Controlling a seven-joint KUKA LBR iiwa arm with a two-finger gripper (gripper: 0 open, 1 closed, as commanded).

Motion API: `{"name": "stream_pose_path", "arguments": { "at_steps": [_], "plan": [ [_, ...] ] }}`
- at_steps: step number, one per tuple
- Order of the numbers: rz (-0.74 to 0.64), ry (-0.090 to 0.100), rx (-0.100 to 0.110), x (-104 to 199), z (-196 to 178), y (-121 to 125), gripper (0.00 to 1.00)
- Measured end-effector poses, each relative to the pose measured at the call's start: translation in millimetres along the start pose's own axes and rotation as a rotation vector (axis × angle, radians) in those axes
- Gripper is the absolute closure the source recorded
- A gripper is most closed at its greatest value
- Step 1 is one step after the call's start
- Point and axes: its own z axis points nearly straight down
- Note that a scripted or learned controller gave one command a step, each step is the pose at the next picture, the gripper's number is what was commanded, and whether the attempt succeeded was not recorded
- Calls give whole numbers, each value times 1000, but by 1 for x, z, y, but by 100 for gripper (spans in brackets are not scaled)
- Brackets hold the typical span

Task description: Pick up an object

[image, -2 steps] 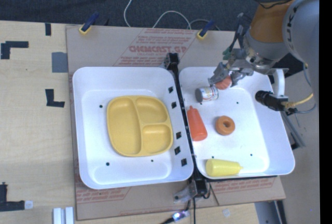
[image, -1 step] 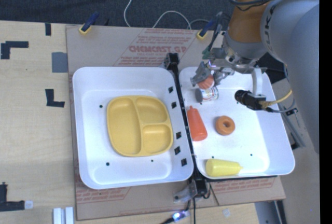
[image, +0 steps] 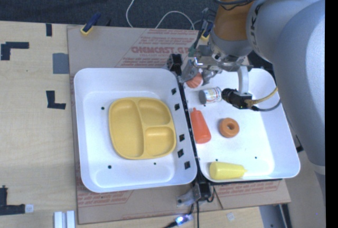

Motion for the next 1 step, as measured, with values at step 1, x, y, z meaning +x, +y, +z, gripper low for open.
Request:
{"name": "stream_pose_path", "arguments": {
  "at_steps": [1],
  "plan": [
    [-1,-1,0,58,1,1,100]
  ]
}}
